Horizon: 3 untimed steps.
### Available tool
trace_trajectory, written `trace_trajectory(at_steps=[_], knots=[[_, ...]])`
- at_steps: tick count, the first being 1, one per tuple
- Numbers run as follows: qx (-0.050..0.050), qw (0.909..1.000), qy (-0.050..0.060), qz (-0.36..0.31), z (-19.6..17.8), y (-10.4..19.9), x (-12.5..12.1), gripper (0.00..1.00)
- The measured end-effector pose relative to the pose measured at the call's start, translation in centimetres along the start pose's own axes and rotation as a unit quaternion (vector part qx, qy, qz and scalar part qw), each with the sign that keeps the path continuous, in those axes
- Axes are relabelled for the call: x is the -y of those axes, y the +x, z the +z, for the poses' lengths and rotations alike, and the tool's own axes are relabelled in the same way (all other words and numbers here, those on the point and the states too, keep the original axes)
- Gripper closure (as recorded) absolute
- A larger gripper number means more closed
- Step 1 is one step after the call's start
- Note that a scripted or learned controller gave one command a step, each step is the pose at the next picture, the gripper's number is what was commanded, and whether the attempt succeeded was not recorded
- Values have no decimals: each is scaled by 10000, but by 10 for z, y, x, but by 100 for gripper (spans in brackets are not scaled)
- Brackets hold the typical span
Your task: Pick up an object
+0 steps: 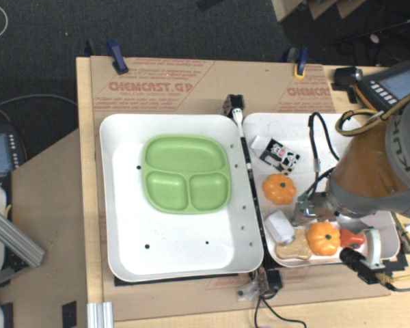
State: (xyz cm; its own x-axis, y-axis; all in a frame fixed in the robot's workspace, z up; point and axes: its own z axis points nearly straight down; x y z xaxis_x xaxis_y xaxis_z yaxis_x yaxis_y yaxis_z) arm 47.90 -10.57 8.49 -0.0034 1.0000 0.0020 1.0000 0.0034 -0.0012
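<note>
The right bin [260, 125] holds several small items. An orange pumpkin-shaped toy [279, 188] lies near its left wall, and a second one [323, 238] lies toward the front. A black-and-white toy [280, 154] sits further back. A white block [279, 227] and a tan, bread-like piece [294, 250] lie at the front left, and a red piece [352, 238] lies to the right of the front pumpkin. My gripper [306, 209] reaches down into this bin between the two pumpkins, just above the front one. The grey wrist [361, 198] and orange band [369, 159] cover the bin's right side.
In the left bin [123, 203] lies a green divided plate [186, 173]. A black cable [316, 142] loops over the back of the right bin. Clamps and a black bracket [234, 104] stand on the cardboard behind the bins.
</note>
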Motion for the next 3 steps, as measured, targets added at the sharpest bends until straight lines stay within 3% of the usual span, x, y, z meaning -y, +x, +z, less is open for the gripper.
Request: trace_trajectory(at_steps=[1, 2, 3], knots=[[-4, 10000, -61, -36, -105, 80, -3, 100], [-19, 9999, -102, -49, -278, 169, -3, 100], [16, 10000, -21, 6, -280, 164, -2, 100]])
